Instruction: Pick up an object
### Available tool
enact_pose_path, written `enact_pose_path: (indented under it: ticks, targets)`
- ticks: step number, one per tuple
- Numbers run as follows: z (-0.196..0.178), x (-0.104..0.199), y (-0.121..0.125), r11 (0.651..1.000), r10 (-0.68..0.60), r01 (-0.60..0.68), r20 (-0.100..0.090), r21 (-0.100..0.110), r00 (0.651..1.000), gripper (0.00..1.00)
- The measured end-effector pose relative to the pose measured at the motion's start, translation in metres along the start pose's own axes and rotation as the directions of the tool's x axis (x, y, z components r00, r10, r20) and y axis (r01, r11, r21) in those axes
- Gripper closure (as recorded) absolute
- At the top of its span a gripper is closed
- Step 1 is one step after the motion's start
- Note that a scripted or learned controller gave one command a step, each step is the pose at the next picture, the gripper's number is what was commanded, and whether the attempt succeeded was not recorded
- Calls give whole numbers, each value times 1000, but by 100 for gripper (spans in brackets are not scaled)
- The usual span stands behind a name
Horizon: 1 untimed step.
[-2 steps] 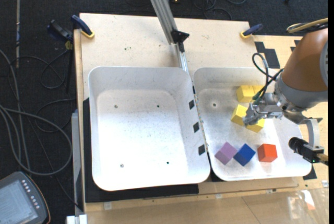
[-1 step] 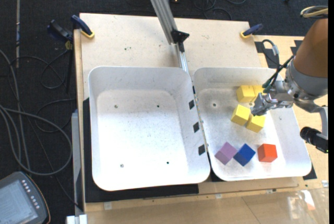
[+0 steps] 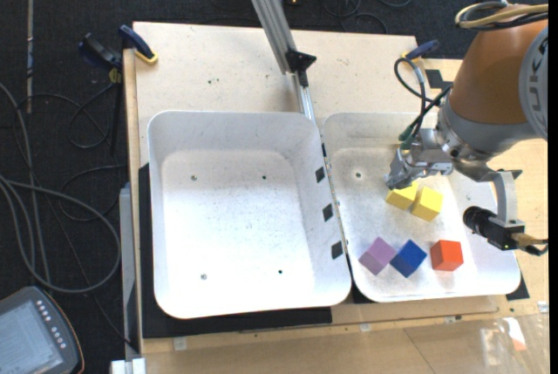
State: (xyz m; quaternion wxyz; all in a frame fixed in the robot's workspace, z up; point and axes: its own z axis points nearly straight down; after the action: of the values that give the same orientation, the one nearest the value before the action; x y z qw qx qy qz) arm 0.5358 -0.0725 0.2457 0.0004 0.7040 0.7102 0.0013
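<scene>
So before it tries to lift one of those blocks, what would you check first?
1. Gripper above a block: ok, over the yellow blocks.
2. Block between the fingers: cannot tell.
3. Single target: not ok, the two yellow blocks touch.
4. Purple block, blue block, orange block out of the way: ok, nearer the front.
5. Blocks inside the right bin: ok.

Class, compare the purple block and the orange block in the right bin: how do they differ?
The purple block is pale lilac; the orange block is vivid. The purple block lies left of the blue block, nearer the bin divider; the orange block lies right of it. Both are small cubes in the right bin.
</scene>
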Motion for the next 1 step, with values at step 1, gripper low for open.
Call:
enact_pose_path:
  ticks: [1]
  targets:
    - [-3, 59, 14, 1000, 0, 0, -1, 1, 1000, 100]
